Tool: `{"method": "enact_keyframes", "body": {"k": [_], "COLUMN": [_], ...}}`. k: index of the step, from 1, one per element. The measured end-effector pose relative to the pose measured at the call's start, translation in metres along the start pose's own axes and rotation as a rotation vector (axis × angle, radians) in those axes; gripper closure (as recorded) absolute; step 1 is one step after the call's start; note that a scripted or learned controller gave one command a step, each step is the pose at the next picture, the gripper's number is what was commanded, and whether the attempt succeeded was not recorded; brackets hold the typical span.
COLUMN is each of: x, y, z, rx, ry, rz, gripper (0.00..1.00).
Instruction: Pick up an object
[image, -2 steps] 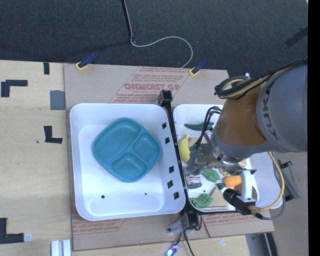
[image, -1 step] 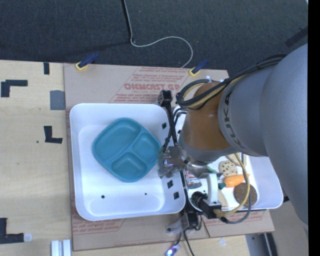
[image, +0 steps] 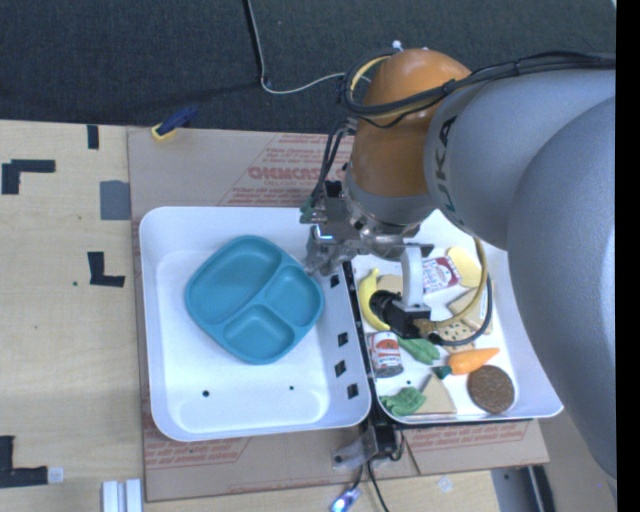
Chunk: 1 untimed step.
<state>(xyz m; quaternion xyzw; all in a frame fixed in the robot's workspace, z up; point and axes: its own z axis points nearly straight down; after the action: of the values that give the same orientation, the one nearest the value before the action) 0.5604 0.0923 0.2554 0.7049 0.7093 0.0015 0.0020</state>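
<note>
Left bin (image: 200, 400) centre: blue divided plate (image: 255, 298). Gripper (image: 326, 246) at plate's 2 o'clock, grip state unreadable. Right bin (image: 530, 396): banana (image: 371, 300) at 9 o'clock, carrot (image: 470, 361) toward 5.

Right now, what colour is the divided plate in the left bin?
The divided plate is plain light blue, without pattern; the camera view shows it best.

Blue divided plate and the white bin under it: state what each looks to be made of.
Blue divided plate: probably moulded plastic with a satin finish. It is one even teal colour, with soft rounded ridges between its three compartments. White bin: likely thin formed plastic, smooth and slightly glossy. It has rounded corners and a raised rim, though coated metal cannot be ruled out.
</note>
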Motion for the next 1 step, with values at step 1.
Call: {"method": "enact_keyframes", "body": {"k": [1], "x": [-0.0013], "y": [-0.0042], "z": [-0.0016], "rx": [0.019], "ry": [-0.004], "rz": [0.001], "gripper": [1.0]}}
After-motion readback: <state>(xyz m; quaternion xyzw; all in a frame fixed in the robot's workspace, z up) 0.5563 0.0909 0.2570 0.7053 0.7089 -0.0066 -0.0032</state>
